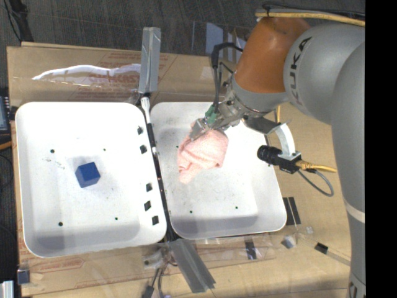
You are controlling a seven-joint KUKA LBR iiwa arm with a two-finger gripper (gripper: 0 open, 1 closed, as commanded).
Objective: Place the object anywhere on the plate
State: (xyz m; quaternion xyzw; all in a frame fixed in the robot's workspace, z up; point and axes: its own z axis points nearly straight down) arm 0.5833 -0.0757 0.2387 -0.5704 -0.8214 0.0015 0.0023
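The floor behind is dark carpet, and the worktop [310, 135] is brown, like cardboard, with a strip of clear plastic wrap [87, 74] lying on its far left part. Two shallow white bins stand side by side on it, joined by a grey metal bar with black clips. The grey arm [322, 54] with its orange band comes in from the right and bends over the far part of the right bin [248, 203]. The jaws [209, 121] pinch the top of a pink cloth [201, 153]; the cloth hangs bunched from them over the far left part of the right bin. Its long axis runs from far right, at the jaws, down to near left, where its loose end points. I cannot tell if this end touches the bin floor. The near half of the right bin is open white floor. In the left bin [37, 135] a small blue cube [88, 173] sits left of centre, well apart from every wall.
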